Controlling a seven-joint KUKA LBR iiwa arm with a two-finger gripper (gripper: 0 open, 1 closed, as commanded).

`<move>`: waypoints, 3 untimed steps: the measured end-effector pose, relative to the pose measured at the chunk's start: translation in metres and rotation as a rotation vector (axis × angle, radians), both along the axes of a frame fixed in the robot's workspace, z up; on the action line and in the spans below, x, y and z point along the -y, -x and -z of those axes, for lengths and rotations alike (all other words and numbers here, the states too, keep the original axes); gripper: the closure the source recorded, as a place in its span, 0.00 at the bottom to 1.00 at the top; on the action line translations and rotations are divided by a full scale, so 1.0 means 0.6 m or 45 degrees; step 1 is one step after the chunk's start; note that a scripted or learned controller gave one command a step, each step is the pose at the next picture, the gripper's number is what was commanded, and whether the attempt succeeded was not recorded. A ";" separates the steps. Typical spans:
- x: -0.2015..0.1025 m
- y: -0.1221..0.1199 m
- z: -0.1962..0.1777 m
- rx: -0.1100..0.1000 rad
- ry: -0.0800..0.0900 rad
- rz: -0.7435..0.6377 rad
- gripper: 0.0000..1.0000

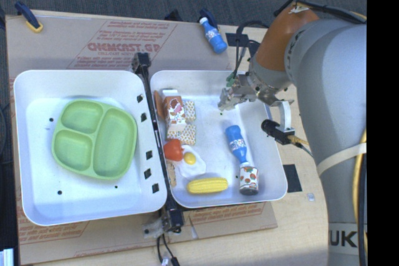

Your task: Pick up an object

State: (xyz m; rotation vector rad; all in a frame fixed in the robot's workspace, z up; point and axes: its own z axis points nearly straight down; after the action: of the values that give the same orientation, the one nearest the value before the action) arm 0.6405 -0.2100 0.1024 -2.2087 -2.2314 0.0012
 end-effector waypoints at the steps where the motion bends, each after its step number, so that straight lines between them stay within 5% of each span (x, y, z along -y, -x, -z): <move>1: 0.000 0.000 0.000 -0.001 0.000 -0.001 0.00; 2: -0.158 0.043 -0.321 0.006 0.002 0.004 0.00; 3: -0.105 -0.027 -0.339 0.003 0.003 0.007 0.00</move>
State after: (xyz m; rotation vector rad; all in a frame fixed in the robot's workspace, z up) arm 0.6568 -0.1472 0.3059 -2.2171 -2.2276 0.0004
